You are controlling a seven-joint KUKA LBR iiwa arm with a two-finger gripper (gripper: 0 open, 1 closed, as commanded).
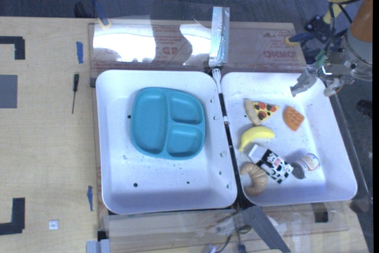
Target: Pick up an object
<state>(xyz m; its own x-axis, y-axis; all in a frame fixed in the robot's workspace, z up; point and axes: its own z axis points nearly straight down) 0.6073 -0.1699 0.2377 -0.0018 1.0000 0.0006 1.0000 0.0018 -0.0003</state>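
Observation:
The right bin (340,145) holds a pizza slice (261,110), an orange waffle-like piece (293,118), a yellow banana (256,137), a black-and-white cow-patterned box (270,163), a tan pastry (254,178) and a small can lying on its side (305,163). My gripper (317,83) hangs over the bin's far right corner, above and to the right of the orange piece. Its fingers are spread apart with nothing between them.
The left bin (112,145) holds a blue sectioned plate (167,122). A clear panel with a metal post (219,35) stands behind both bins. Cables and the arm's wrist (355,38) crowd the upper right. A screwdriver (74,92) lies on the bench at the left.

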